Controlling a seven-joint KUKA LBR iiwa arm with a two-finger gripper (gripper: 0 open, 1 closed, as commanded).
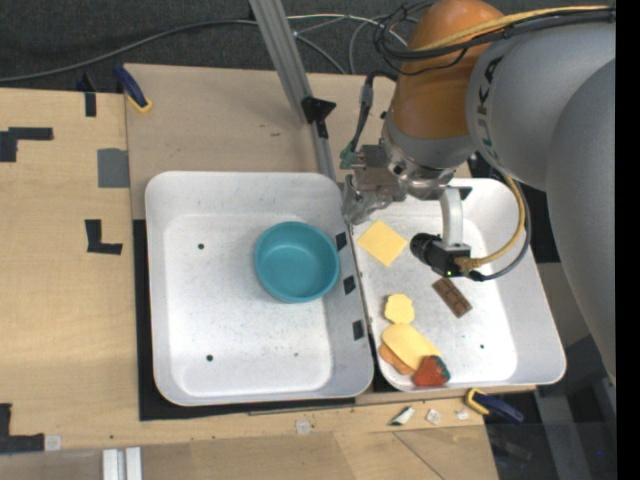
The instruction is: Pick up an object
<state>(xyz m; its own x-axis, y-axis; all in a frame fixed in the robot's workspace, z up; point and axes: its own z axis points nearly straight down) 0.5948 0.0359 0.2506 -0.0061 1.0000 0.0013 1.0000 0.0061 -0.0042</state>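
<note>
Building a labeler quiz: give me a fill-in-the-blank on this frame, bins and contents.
1. The teal bowl sits in the ____ bin.
2. The flat square slice in the right bin is ____ in color.
3. The small bar near the right bin's middle is ____ in color.
4. The gripper hangs over the ____ between the two bins.

Missing words: left; yellow; brown; divide

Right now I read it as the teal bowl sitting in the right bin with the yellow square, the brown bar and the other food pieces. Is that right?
Not quite. The camera view shows the teal bowl in the left bin, alone. The yellow square, the brown bar and the other food pieces are in the right bin, as you said.
</note>
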